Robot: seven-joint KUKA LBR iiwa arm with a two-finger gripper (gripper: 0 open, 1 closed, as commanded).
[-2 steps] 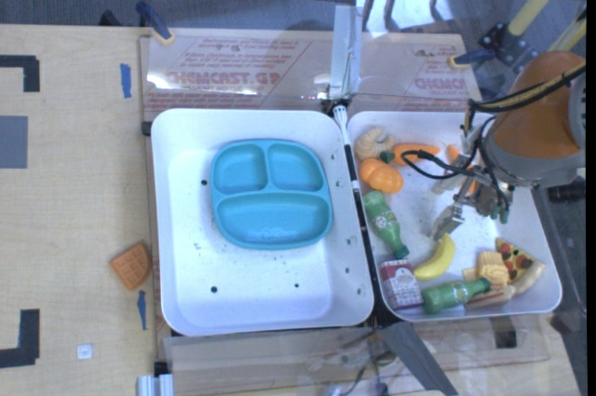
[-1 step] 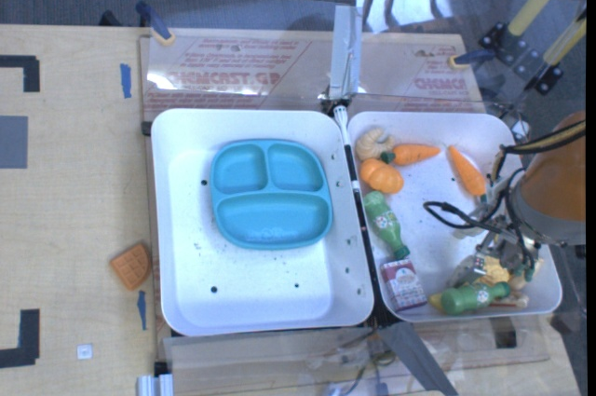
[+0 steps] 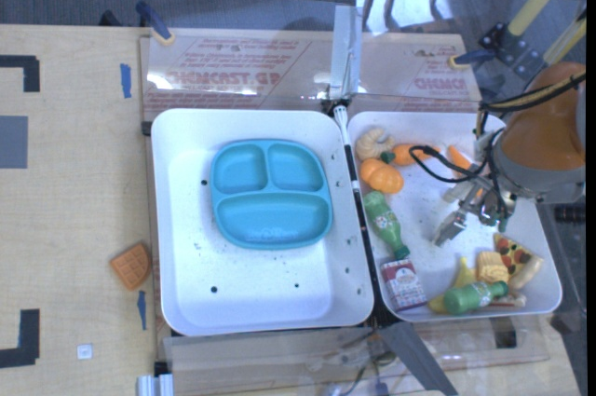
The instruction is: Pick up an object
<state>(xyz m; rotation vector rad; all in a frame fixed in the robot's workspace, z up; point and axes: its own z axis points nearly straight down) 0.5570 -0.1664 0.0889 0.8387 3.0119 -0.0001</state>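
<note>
The right bin (image 3: 545,296) holds several toy foods. A green bottle (image 3: 385,223) lies near its left wall, with an orange pumpkin-like piece (image 3: 382,177) and a beige piece (image 3: 372,142) above it. A carrot (image 3: 409,154) lies beside those. Along the front lie a red-and-white carton (image 3: 402,282), a second green bottle (image 3: 471,296), a yellow banana (image 3: 463,270), a corn piece (image 3: 492,266) and a pizza slice (image 3: 517,254). My gripper (image 3: 451,229) hangs low over the bare middle of this bin, right of the first bottle, with nothing seen in it.
The left bin (image 3: 186,292) carries a blue divided plate (image 3: 270,195). A waffle-like brown piece (image 3: 131,266) lies on the wooden bench left of the bins. A black cable (image 3: 430,163) loops from the arm over the bin's back part.
</note>
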